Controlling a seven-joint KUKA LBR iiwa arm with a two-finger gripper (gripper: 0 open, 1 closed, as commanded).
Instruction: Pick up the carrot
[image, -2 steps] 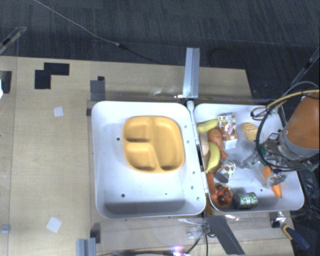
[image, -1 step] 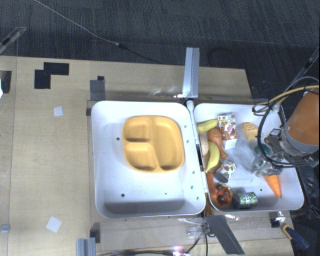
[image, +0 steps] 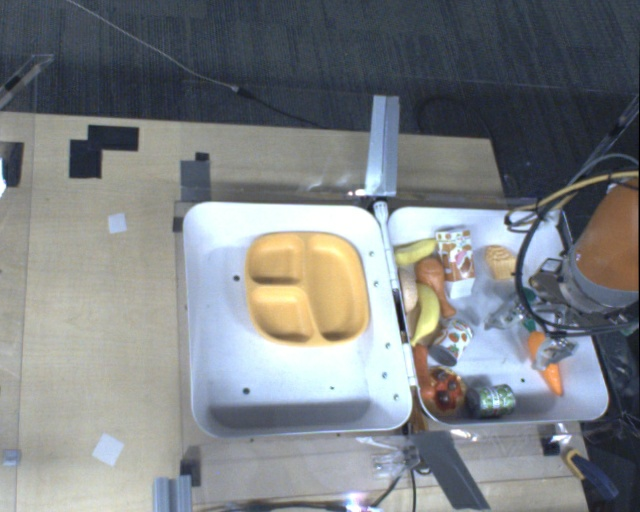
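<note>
At the far left of the frame the wooden bench (image: 90, 330) carried a few black patches near its upper left corner and two small pale squares, none of them bearing writing that could be read. Right of these sat the left bin (image: 215, 400), and in its upper middle lay a yellow plate (image: 305, 287) divided into three compartments. A metal post (image: 383, 150) rose at the top of the seam between the two bins. The right bin (image: 590, 400) held a crowd of things along its left side: a banana (image: 426, 312) curving down from the upper left, a brownish red piece beside it, and a small carton (image: 455, 254) with a red and white printed label, too small to read. Lower down stood a second small printed pack (image: 455, 341), its markings equally illegible, then a dark red fruit-like thing (image: 443, 390) near the bottom left corner and a green can (image: 492, 400) lying on its side just right of it; its label could not be made out. A pale round bun-like thing (image: 500, 262) lay toward the top middle. The carrot (image: 550, 373) lay in the lower right part of the right bin, orange, pointing downward. The gripper (image: 545, 335) hung directly over the carrot's upper end, and whether it was apart or together could not be told. The arm (image: 610, 245) entered from the right edge, wrapped in cables.
</note>
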